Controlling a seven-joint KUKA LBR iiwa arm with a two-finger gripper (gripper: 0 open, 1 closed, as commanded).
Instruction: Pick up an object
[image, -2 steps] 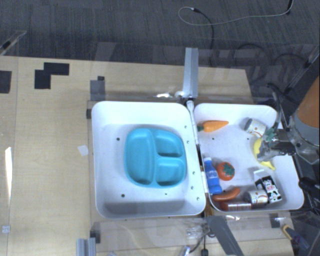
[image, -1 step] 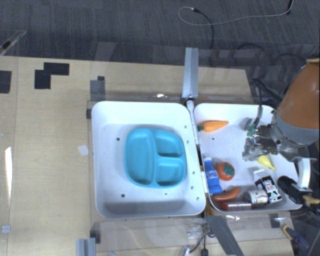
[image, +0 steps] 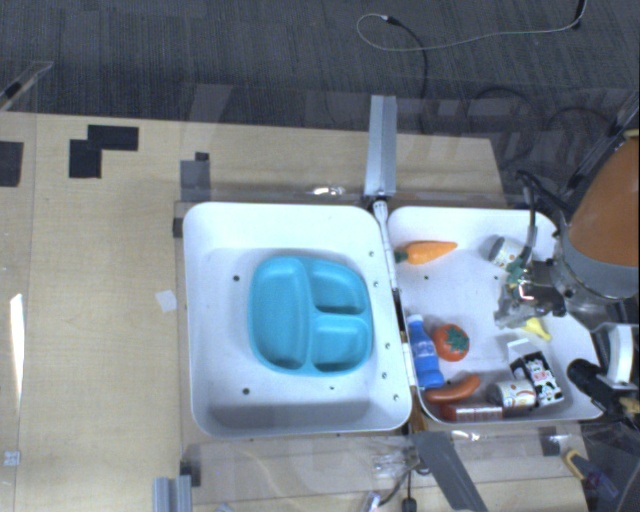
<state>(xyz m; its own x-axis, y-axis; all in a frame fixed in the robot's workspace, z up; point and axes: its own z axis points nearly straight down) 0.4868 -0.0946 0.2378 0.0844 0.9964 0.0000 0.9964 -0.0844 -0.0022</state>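
My gripper (image: 516, 298) hangs low over the right part of the right bin (image: 470, 225); the wrist hides what lies straight beneath it. Just below and to its right a small yellow object (image: 539, 326) pokes out. A small grey item (image: 493, 248) lies up and to the left of the gripper. Further left in this bin lie an orange carrot (image: 427, 252), a blue bottle (image: 424, 352) along the left wall, and a red tomato-like ball (image: 451, 342). Along the front wall lie a red sausage (image: 451, 387), a brown bottle (image: 500, 400) and a black-and-white box (image: 535, 372).
The left bin (image: 215, 300) holds a blue divided plate (image: 309, 313). A metal divider post (image: 381, 150) stands behind the seam between the bins. The grey arm with its orange band (image: 605, 215) reaches in from the right over the right bin's far edge.
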